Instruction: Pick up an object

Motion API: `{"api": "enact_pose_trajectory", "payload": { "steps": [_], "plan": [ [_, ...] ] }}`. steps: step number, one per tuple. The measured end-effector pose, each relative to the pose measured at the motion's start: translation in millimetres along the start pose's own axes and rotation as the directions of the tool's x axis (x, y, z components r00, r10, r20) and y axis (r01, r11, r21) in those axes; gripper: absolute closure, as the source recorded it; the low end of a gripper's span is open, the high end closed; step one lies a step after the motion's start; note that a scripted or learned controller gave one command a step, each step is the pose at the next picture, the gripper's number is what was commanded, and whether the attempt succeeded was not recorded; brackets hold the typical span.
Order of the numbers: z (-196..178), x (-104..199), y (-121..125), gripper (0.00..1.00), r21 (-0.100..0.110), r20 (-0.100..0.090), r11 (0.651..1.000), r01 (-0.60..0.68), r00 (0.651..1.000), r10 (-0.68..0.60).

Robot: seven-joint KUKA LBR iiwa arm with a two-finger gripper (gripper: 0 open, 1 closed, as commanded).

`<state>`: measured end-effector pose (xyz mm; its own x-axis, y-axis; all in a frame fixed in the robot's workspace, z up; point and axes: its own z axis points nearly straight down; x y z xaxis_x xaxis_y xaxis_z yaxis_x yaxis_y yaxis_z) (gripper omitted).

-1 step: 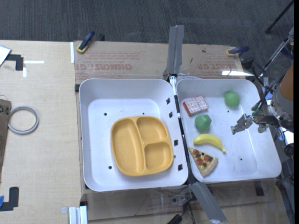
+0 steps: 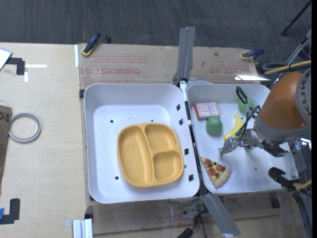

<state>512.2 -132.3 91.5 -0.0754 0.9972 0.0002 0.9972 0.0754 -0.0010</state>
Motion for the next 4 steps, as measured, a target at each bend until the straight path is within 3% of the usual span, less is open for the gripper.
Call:
{"api": "enact_pose_trajectory", "payload": {
  "steps": [1, 2, 3, 4],
  "plan": [
    [0, -40, 43, 0.00, -0.002, 0.001, 0.994, 0.113, 0.994, -0.113],
    [-1, -84, 100, 0.00, -0.003, -0.002, 1.000, -0.002, 1.000, 0.002],
    [-11, -84, 101, 1.00, -0.004, 0.002, 1.000, 0.001, 1.000, -0.001],
    [-134, -34, 145, 1.00, -0.002, 0.002, 1.000, 0.004, 1.000, -0.004]
  ]
}}
